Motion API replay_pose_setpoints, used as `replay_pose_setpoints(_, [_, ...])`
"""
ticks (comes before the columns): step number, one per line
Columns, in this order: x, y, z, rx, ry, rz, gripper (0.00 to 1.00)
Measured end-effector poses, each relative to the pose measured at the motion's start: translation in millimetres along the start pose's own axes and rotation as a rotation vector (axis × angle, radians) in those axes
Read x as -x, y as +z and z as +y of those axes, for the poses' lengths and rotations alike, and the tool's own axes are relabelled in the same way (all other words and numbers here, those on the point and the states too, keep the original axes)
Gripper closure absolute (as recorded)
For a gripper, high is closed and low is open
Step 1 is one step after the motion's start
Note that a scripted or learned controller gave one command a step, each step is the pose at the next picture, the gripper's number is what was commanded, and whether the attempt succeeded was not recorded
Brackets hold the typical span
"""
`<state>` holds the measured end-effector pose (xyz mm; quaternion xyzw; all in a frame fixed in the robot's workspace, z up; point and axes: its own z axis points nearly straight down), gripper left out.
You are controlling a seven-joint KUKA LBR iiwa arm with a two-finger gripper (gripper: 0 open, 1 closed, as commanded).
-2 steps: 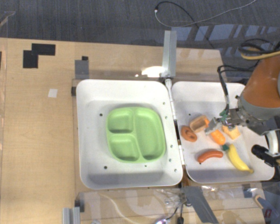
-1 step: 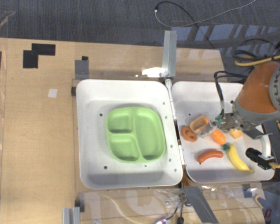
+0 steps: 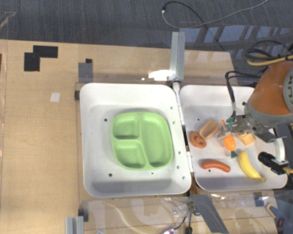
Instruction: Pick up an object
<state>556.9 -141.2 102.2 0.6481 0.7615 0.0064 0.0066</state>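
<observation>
Gripper (image 3: pixel 233 126) sat low over the carrot (image 3: pixel 229 142) in the right bin (image 3: pixel 205 94) (mid-floor) — grip state unreadable — nothing visibly lifted yet.

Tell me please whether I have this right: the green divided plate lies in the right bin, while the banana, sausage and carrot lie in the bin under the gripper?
Not quite: the camera view shows the green divided plate in the left bin, not the right. The rest stands: the banana, sausage and carrot lie in the right bin, under the gripper.
</observation>
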Motion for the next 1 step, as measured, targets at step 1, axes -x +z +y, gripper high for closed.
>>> replay_pose_setpoints(1, [-39.5,-95.8,-5.4,-0.013,0.174,-0.001,1.00])
